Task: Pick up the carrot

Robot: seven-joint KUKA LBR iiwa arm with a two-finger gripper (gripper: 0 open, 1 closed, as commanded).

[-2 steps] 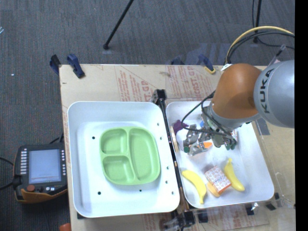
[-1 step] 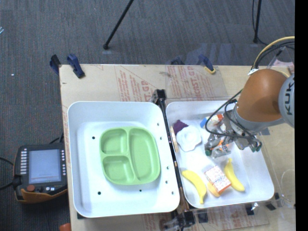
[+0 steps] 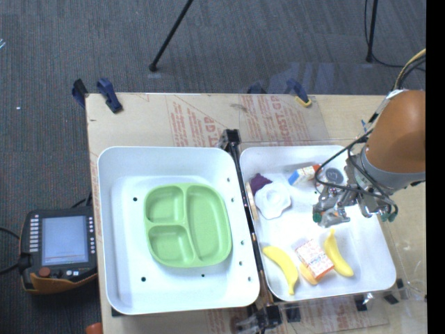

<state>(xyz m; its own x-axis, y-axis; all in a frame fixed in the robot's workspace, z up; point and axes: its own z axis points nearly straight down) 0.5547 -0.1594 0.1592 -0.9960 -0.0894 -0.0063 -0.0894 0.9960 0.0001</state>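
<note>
An orange piece that looks like the carrot (image 3: 309, 276) lies near the front of the right bin (image 3: 368, 284). It is wedged between a yellow banana (image 3: 282, 266) and an orange-and-white packet (image 3: 313, 257) that partly covers it. My gripper (image 3: 332, 216) hangs over the middle of the right bin, behind and to the right of the carrot and well apart from it. It points down at bare bin floor. I see nothing held in it.
A second banana (image 3: 338, 255) lies right of the packet. A white lump (image 3: 272, 200), a purple item (image 3: 260, 182) and a small blue-white tube with an orange end (image 3: 304, 175) sit at the bin's back left. The left bin (image 3: 111, 186) holds a green divided plate (image 3: 188, 225).
</note>
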